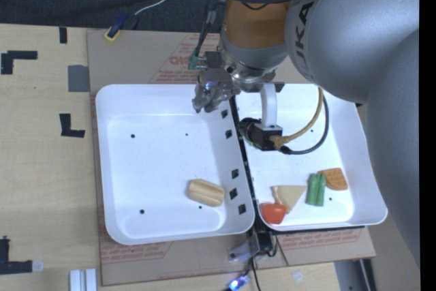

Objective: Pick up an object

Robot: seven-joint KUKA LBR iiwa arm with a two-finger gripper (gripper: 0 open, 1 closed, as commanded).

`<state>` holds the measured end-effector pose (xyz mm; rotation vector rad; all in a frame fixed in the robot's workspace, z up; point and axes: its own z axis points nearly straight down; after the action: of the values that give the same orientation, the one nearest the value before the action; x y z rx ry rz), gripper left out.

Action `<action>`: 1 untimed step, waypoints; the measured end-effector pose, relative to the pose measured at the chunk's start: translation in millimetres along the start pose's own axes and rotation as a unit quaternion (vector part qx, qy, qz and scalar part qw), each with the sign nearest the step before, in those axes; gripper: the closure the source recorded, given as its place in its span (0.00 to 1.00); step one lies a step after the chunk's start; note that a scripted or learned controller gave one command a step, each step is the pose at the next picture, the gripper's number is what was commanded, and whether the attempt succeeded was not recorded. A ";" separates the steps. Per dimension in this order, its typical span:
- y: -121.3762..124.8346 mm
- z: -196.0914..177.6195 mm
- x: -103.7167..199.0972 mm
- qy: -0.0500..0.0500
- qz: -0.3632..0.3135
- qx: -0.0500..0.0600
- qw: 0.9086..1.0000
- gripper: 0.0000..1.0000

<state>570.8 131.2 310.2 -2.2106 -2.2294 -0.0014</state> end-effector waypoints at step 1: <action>5.7 -96.3 62.6 0.001 -0.001 -0.005 1.000 1.00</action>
<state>576.1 193.6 406.6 -2.2127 -2.2342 -0.0156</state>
